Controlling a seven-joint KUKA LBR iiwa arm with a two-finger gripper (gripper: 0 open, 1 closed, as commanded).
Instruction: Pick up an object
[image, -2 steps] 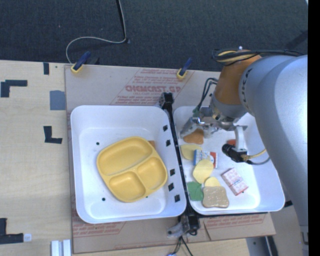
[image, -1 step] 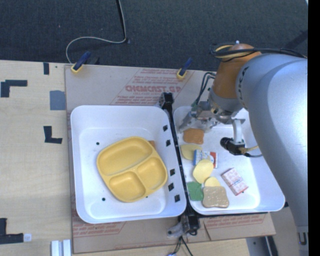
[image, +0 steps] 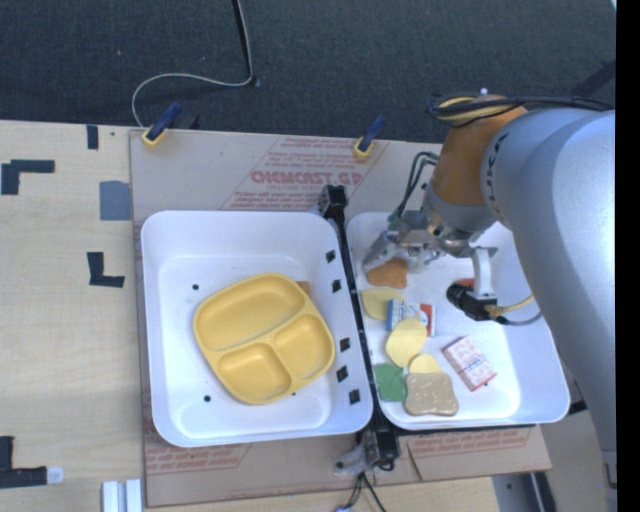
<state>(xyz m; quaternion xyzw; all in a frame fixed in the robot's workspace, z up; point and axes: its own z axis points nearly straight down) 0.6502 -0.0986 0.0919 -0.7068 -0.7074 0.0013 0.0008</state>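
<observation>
My gripper (image: 405, 247) hangs over the far left part of the right bin (image: 535, 345), under the orange wrist band. Just in front of it lies an orange-brown bread-like piece (image: 388, 273); I cannot see whether it is touched. Toward the near side lie a pale yellow round (image: 376, 303), a small blue, white and red box (image: 414, 316), a yellow disc (image: 404, 342), a green piece (image: 390, 381), a tan toast slice (image: 432, 396) and a red and white packet (image: 468, 362).
The left bin (image: 170, 250) holds a yellow divided plate (image: 263, 336). A black divider (image: 345, 300) runs between the bins. The grey arm (image: 560, 200) covers the right bin's far right side, and a black cable end (image: 468, 298) hangs near the box.
</observation>
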